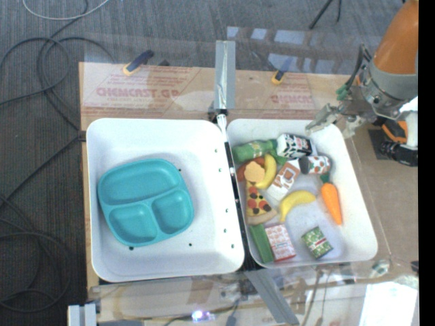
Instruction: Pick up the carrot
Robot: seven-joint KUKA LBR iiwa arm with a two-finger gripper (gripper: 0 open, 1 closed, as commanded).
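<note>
Two white bins are seen side by side; the left bin [102, 250] holds a teal divided tray [145, 199], the right bin [360, 236] is crowded with toy food. The arm [397, 43] is held over the right bin's far right corner. The gripper [331, 119] is seen at the bin's rim, fingers spread apart, nothing between them. The carrot [331, 202] is found at the right side of the right bin, lying roughly lengthwise, narrow end toward the near wall, green stub beside a small dark carton [317, 164]. A banana [296, 202] lies just left of it. The carrot is judged light, stiff, smooth plastic, likely slippery. It is best grasped across the thicker upper-middle part, where both sides are clear.
</note>
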